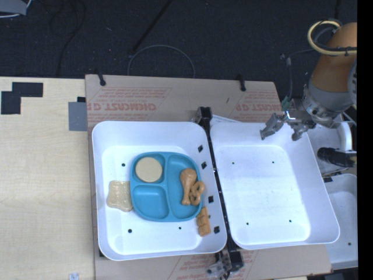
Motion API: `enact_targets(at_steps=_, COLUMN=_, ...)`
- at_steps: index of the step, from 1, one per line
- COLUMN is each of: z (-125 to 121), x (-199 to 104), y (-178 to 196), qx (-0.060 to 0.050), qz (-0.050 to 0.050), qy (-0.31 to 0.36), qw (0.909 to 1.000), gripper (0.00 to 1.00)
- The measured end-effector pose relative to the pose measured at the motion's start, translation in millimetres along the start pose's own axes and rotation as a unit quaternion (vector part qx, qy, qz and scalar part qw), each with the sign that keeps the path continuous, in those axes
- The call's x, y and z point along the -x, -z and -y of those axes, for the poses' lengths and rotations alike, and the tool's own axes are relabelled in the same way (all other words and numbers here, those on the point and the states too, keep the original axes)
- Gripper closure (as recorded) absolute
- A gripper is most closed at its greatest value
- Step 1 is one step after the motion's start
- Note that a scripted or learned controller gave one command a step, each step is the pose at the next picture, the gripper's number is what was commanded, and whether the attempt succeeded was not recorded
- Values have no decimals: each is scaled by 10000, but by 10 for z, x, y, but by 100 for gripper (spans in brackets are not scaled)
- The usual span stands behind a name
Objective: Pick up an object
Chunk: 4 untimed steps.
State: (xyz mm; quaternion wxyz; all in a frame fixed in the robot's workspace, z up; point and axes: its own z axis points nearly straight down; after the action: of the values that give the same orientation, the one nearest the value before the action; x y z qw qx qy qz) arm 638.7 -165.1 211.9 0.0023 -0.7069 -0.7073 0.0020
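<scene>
Gripper (284,126) at upper right of frame, over right bin's (326,214) far rim; fingers spread, nothing between them. Your objects sit in left bin (105,156): blue tray (154,203), round biscuit (148,169), pretzel piece (191,186)

two shallow white plastic bins (111,150) side by side on brown cardboard sheet (145,101), pale wood bench (41,174) underneath, black cables (157,54) looping over dark floor behind

The arm (333,69) is cut off by the right edge. The tool (284,128) is too small to tell how its jaws stand. The table (41,179) runs past the left edge.
</scene>
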Motion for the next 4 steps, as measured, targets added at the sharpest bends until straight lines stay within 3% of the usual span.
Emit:
enact_targets(at_steps=2, z=-35, x=-110, y=-1059, qx=-1, qz=-3, qy=22, qw=10000, gripper=0)
enact_targets(at_steps=3, z=-45, x=-107, y=-928, qx=15, qz=0, qy=26, qw=10000, gripper=100)
enact_targets(at_steps=4, z=-26, x=-47, y=-477, qx=39, qz=6, qy=-4, qw=10000, gripper=100)
